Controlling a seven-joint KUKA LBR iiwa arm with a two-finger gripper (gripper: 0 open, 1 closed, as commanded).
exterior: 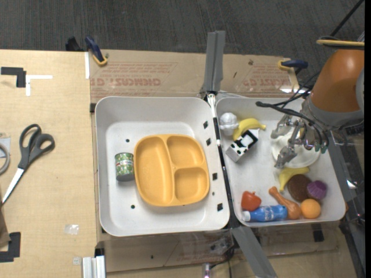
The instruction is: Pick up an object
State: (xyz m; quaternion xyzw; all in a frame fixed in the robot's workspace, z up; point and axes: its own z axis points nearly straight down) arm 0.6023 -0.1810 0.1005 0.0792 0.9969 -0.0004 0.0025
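My gripper [294,146] hangs over the right bin [335,213], above a white dish [307,158] near that bin's right wall. Around it lie a yellow banana [250,124], a black and white block [243,144], a silvery ball [228,120], a second banana [288,175], a brown round object [299,186], a purple cup [317,189], an orange [311,208], a red pepper [251,200] and a blue and white bottle [266,214]. I see none of them held.
The left bin [110,213] holds a yellow divided plate [172,169] and a small green can [124,166]. Scissors [29,149] lie on the wooden bench to the left. A grey bar [214,59] stands behind the seam between the bins.
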